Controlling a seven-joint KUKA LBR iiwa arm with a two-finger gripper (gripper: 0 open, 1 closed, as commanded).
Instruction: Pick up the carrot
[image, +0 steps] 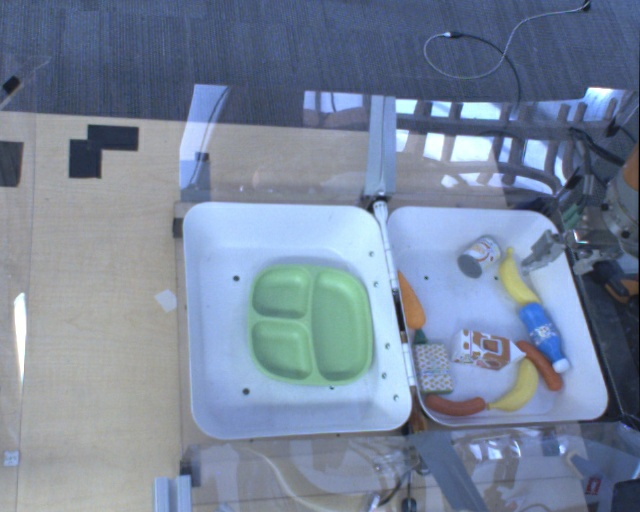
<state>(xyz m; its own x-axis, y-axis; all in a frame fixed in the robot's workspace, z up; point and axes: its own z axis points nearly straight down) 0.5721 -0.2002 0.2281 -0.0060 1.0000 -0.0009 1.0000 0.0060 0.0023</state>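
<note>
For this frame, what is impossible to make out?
- Gripper, camera view: blurred at the right bin's far corner; finger state unreadable.
- Carrot: lies along the bin's left wall, its underside hidden.
- Small carton: print too small to read.

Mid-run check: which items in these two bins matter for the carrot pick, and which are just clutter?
For the job:
orange carrot with green top, against the right bin's left wall
gripper, at the right bin's upper right edge

Just lying about:
green divided plate
grey can
two yellow bananas
blue bottle
two red sausages
small carton
checked packet
</note>
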